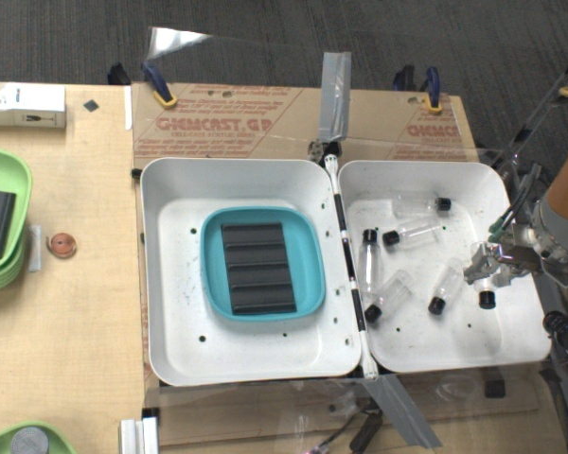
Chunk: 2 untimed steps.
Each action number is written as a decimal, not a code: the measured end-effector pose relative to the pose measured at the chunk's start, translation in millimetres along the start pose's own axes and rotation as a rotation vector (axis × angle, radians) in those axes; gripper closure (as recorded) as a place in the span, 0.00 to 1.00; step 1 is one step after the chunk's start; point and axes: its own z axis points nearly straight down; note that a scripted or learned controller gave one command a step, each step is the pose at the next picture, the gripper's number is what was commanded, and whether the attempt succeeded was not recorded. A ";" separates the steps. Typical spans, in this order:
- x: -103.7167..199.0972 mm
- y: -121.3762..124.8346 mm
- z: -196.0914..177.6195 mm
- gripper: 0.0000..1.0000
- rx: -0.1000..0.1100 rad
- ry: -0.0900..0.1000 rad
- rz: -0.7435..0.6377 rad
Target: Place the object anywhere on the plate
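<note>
Gripper (483,265) hovers beside vials (442,291) — teal plate (309,253) well apart.

lab | bench (76,348) | white bins (170,348) | clamped cardboard (265,112) | clear vials (412,230)

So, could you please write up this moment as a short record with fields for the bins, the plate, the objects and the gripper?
left bin: holds a teal plate with a dark ribbed insert lying on it
right bin: several clear vials with black caps, scattered and lying down
gripper: over the right side of the right bin; finger state unclear
held object: none visible
task state: no vial on the plate yet
</note>
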 end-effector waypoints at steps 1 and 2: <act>85.4 -14.1 8.7 1.00 0.003 0.000 -0.255; 187.7 -29.5 10.1 1.00 0.002 0.000 -0.488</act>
